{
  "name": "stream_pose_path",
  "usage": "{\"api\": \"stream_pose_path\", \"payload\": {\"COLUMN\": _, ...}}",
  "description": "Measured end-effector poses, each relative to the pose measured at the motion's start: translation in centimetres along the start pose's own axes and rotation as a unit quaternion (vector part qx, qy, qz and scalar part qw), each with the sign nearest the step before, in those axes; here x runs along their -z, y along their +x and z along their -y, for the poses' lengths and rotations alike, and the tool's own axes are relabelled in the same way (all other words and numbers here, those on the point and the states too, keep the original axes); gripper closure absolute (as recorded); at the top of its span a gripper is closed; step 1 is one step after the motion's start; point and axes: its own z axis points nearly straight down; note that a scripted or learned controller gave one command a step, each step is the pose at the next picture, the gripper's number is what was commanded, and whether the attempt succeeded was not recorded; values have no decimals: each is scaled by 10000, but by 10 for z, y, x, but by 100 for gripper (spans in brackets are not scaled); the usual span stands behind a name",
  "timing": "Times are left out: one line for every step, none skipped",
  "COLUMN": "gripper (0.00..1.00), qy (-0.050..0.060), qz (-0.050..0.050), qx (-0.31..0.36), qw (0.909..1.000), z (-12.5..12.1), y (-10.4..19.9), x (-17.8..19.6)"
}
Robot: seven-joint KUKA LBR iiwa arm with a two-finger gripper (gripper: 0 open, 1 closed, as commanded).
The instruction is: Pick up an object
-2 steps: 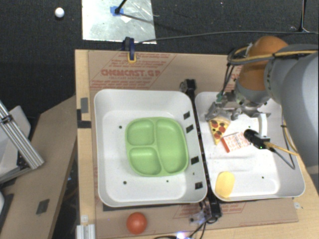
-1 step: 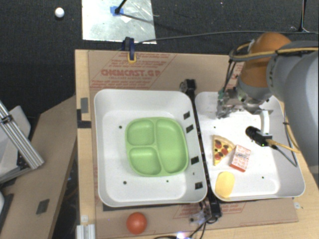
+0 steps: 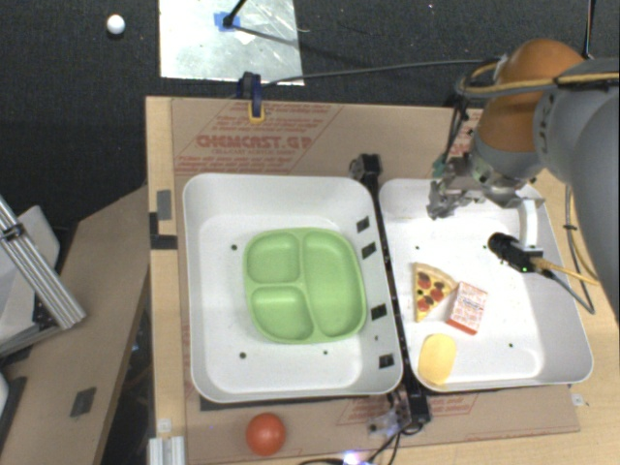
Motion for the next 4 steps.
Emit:
{"api": "stream_pose_path", "payload": {"gripper": 100, "qy": -19, "qz": 3, "qx": 7, "qw": 10000, "z": -7, "y": 4, "x": 64}}
{"api": "stream_pose_path", "payload": {"gripper": 100, "qy": -13, "qz": 4, "qx": 7, "qw": 10000, "z": -9, "y": 4, "x": 119}}
{"api": "stream_pose_path", "payload": {"gripper": 100, "qy": 14, "qz": -8, "qx": 28, "qw": 10000, "z": 0, "y": 61, "x": 122}}
{"api": "stream_pose_path", "payload": {"gripper": 100, "qy": 23, "qz": -5, "qx": 21, "qw": 10000, "z": 8, "y": 113, "x": 122}}
